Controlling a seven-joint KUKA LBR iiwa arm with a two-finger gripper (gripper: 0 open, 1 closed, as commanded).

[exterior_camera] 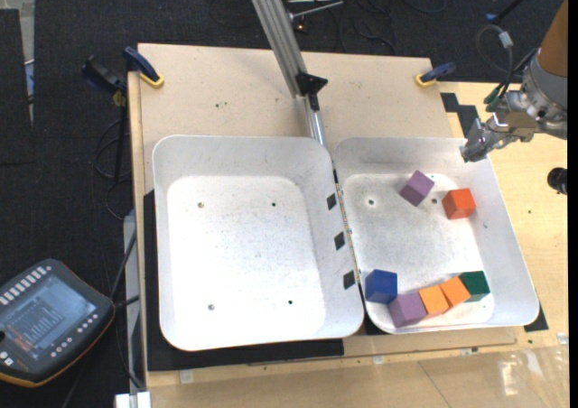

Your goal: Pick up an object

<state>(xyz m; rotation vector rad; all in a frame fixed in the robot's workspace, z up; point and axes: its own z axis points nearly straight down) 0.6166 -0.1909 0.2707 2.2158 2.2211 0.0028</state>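
Observation:
The right bin (506, 244) holds several small blocks. A purple block (417, 188) and an orange-red block (460, 203) lie near its far side. Along its near edge sit a blue block (381, 285), a second purple block (406, 309), an orange block (434, 298) and a green block (473, 285). My gripper (474, 148) hangs over the bin's far right rim, up and to the right of the orange-red block, with nothing visible between its fingers.
The left bin (181, 171) lies beside the right one on a wooden bench. A slanted metal pole (275, 23) crosses the bench's far side. Clamps sit at the far corners (144, 68). A teach pendant (45, 320) lies at lower left.

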